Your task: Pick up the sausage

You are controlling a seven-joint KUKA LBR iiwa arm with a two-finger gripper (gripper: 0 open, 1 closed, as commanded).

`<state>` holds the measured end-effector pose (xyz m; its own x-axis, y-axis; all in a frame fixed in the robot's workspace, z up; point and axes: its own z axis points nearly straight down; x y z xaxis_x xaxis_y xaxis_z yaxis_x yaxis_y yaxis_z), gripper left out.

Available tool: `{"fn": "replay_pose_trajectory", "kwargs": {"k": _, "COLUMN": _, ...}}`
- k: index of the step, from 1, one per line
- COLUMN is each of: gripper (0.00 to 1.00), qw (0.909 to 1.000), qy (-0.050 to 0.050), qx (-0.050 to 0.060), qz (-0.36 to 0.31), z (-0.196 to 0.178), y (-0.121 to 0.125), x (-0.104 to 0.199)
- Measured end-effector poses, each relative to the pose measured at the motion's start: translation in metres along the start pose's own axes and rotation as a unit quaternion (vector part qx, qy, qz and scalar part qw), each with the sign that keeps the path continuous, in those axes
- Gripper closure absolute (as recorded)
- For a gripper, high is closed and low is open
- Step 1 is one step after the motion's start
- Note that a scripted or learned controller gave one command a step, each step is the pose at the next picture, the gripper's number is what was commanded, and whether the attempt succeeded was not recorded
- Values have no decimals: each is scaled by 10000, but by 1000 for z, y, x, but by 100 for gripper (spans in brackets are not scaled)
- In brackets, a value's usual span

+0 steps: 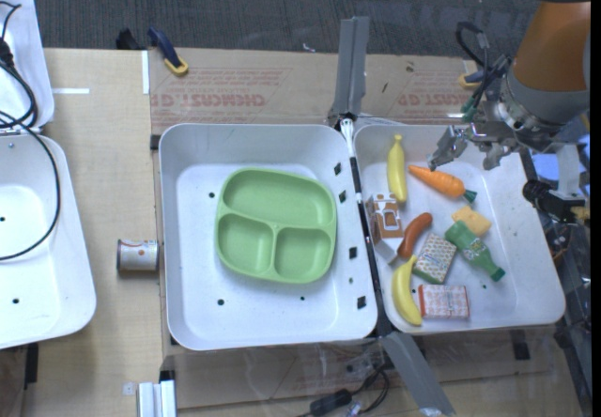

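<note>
Tool [467,148] hangs over the far part of the right bin [545,298], its two fingers spread apart with nothing between them. Just below it lies a carrot [441,181]. Nearer the camera and slightly left of the tool, the sausage [414,234] rests on the bin floor, between a small brown-and-white box [385,215] and a green-speckled packet [435,258]. Left of the tool lies a banana [397,168].

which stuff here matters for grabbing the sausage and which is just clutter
For the job:
sausage, in the right bin
gripper, above the carrot

Lying about:
carrot
two bananas
green bottle
cheese
two small boxes
green tray, in the left bin
</note>
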<state>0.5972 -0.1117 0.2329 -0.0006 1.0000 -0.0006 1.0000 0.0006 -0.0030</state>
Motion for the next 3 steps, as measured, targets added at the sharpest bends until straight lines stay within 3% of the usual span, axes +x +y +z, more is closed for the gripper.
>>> {"fn": "replay_pose_trajectory", "kwargs": {"k": 1, "gripper": 0, "qw": 9986, "qy": 4, "qx": -4, "qz": 524, "z": 142, "y": -40, "x": -10}}
{"fn": "replay_pose_trajectory", "kwargs": {"k": 2, "gripper": 100, "qw": 9985, "qy": 2, "qx": 1, "qz": 547, "z": 133, "y": -40, "x": -12}}
{"fn": "replay_pose_trajectory", "kwargs": {"k": 3, "gripper": 100, "qw": 9983, "qy": 6, "qx": -2, "qz": 576, "z": 97, "y": -90, "x": -24}}
